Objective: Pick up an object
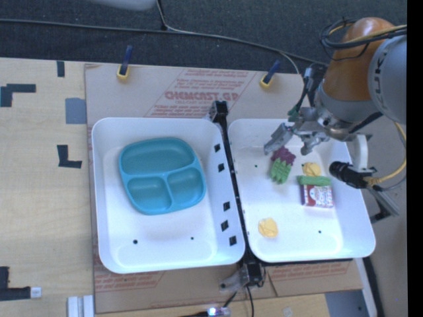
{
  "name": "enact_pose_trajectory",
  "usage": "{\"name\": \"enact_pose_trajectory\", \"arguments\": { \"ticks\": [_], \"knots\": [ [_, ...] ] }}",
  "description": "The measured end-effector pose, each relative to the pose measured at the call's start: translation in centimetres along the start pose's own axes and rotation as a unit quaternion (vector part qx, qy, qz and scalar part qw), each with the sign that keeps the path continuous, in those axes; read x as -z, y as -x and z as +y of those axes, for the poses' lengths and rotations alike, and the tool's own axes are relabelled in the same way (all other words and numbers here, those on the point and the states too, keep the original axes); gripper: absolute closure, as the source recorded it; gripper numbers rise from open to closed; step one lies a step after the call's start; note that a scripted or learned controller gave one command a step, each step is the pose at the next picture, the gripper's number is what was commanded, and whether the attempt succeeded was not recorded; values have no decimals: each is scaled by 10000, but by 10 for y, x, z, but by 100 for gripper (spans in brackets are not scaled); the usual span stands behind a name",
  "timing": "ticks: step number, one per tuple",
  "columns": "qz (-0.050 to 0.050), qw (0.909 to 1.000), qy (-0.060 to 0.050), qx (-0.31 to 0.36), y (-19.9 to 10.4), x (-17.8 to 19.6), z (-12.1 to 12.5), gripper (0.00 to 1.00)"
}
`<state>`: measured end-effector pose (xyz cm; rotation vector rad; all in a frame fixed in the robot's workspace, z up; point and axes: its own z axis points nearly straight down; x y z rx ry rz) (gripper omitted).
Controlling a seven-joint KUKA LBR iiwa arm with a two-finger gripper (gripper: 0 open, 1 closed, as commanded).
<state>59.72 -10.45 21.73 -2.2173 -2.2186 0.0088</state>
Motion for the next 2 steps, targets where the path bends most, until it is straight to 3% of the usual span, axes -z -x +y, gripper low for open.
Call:
{"name": "enact_pose_trajectory", "arguments": {
  "ticks": [2],
  "knots": [
    [2,10000,-5,4,-3,-90,2,0]
  ]
}}
